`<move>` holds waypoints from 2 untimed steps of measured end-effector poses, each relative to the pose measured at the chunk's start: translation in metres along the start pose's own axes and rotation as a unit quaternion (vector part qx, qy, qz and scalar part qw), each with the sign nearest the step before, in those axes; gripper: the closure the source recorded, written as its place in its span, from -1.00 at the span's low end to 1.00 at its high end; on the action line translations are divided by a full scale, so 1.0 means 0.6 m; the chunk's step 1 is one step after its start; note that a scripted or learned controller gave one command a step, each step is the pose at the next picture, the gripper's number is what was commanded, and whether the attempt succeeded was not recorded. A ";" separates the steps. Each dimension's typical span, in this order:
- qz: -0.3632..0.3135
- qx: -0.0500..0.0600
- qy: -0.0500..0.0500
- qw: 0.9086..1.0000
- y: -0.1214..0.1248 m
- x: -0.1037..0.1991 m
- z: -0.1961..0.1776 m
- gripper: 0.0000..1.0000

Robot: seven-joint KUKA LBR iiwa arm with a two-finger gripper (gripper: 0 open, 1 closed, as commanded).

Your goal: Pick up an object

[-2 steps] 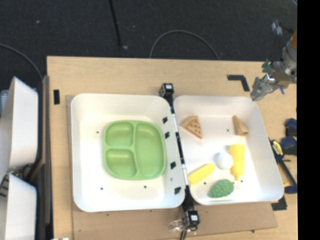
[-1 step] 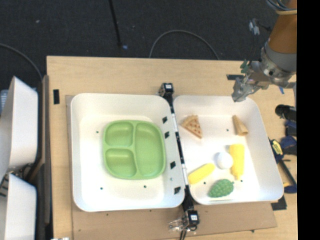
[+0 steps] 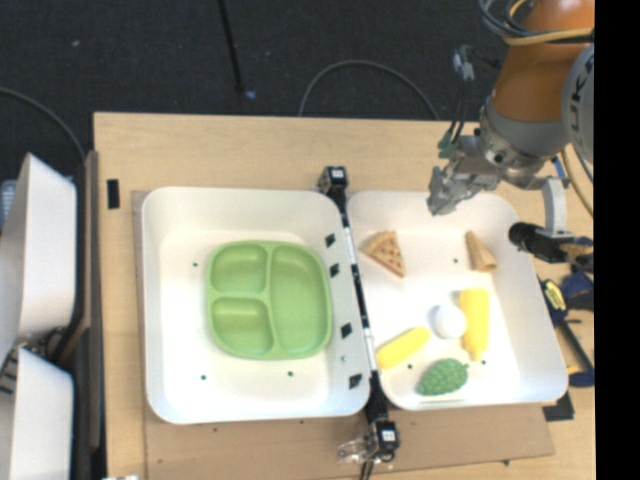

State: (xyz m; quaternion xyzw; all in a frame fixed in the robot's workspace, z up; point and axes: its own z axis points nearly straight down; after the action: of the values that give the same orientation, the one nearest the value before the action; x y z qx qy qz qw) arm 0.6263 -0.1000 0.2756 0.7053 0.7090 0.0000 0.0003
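Camera view: nothing picked up yet. Gripper [image 3: 443,200] hanging over the far edge of the right bin [image 3: 530,368], nothing between its tips; whether spread or pressed together, impossible to tell from this slant.

Still to do, by the look of it: choose a piece, drop down, close, lift.

Candidates all lying loose on the right bin's floor:
- waffle-textured pizza wedge [image 3: 385,252], tan and flat, nearest the gripper
- small cone [image 3: 481,251], beige and tapered, just beside the right wall
- white egg [image 3: 447,320], smooth and round (likely to roll), touching a long yellow corn cob [image 3: 476,321]
- stubby yellow piece [image 3: 402,348], glossy plastic, close to the divider
- bumpy green cluster [image 3: 443,377], knobbled surface, near the front rim

Left bin [image 3: 170,388] carrying a pale green sectioned tray [image 3: 269,301], rounded corners, three hollows, matte.
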 end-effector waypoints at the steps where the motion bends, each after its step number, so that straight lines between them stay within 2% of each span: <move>1: 0.000 0.000 0.000 1.000 -0.028 0.076 0.004 1.00; 2: 0.000 0.001 0.000 1.000 -0.047 0.164 0.034 1.00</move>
State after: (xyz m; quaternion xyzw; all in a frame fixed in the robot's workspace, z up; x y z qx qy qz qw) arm 0.5977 -0.0020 0.2551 0.7050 0.7092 -0.0002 -0.0002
